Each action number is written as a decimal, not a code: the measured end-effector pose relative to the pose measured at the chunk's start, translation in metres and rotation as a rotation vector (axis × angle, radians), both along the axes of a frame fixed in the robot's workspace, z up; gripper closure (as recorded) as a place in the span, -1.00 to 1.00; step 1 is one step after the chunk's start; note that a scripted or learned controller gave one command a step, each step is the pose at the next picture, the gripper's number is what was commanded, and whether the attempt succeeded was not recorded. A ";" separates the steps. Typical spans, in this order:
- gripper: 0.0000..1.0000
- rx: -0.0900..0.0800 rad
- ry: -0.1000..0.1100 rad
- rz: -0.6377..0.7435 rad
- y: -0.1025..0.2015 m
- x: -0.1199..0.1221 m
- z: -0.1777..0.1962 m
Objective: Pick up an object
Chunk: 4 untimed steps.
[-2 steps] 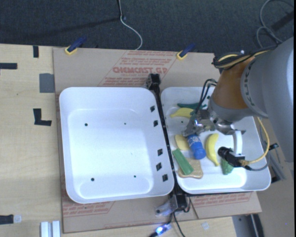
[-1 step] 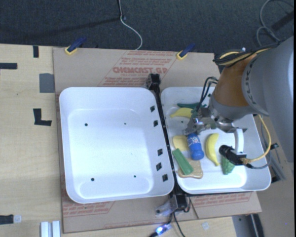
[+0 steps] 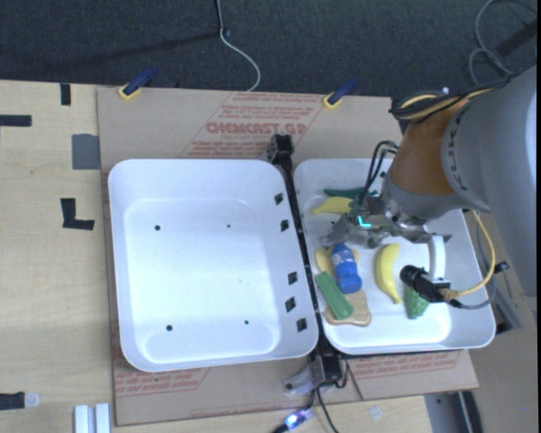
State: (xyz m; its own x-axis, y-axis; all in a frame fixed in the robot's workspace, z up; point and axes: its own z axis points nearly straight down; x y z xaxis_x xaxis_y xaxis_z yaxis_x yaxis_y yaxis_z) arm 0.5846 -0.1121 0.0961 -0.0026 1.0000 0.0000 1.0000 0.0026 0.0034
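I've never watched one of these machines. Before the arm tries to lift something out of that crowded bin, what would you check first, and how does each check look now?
1. Things to pick lie in the right bin: ok.
2. Claw is over that bin, near the blue bottle: ok.
3. Claw open or shut: cannot tell.
4. Bottle clear of neighbours: not ok, the green piece lies right beside it.
5. Banana lies apart with room around it: ok.

Grey arm (image 3: pixel 487 152) reaches in from right, gripper (image 3: pixel 344 233) low (wrist bent down).
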 end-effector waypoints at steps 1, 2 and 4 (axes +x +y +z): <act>-1.00 0.002 0.016 -0.001 0.013 0.084 -0.014; 1.00 -0.002 0.011 -0.001 0.011 0.082 -0.002; 1.00 -0.001 -0.011 0.001 0.044 0.055 0.291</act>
State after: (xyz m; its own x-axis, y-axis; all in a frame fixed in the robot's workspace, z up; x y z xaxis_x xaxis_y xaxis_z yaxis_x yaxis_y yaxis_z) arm 0.6397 -0.0683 0.3872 -0.0040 1.0000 -0.0010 0.9999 0.0040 0.0140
